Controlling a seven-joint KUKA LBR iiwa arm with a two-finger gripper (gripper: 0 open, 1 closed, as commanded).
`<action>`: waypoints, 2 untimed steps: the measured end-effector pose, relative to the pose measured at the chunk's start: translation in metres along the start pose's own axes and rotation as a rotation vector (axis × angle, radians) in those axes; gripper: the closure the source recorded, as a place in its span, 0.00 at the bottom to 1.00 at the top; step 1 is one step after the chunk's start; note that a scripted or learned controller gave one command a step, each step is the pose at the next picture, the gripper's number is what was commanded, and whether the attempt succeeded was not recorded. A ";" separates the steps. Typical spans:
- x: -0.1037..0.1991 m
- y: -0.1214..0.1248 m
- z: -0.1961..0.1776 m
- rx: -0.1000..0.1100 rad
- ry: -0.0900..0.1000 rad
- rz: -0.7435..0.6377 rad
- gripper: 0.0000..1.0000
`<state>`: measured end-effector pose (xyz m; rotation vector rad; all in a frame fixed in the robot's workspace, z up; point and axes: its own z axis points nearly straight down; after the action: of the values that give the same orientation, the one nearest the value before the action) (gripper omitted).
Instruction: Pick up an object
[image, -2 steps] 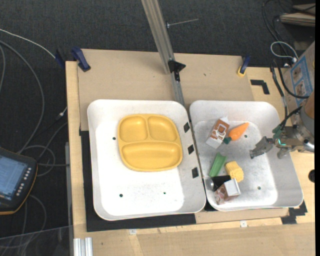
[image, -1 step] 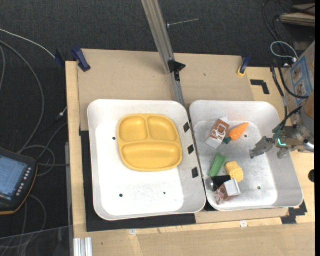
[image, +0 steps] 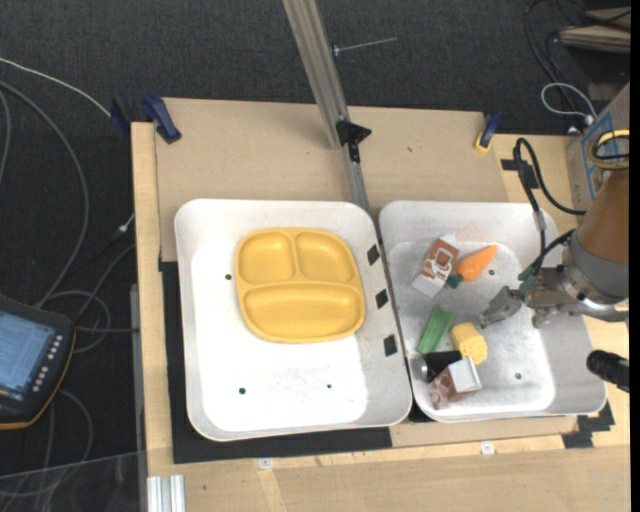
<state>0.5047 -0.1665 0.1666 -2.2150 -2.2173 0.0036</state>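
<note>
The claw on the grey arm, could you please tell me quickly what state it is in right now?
Claw: over the right white bin, nothing seen held; open or shut cannot be told.

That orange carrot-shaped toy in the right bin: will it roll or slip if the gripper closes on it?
The carrot looks tapered and rounded, so it would probably roll or squirt toward its thin end. It appears smooth plastic, likely light and rigid. It leans against the small carton, which may shift along with it.

Even overhead light, slightly soft focus
</note>
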 end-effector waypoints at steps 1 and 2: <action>-0.003 -0.002 0.043 0.000 0.000 0.001 0.00; -0.002 -0.002 0.076 -0.002 -0.001 0.000 0.00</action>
<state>0.5023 -0.1685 0.0908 -2.2166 -2.2183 0.0021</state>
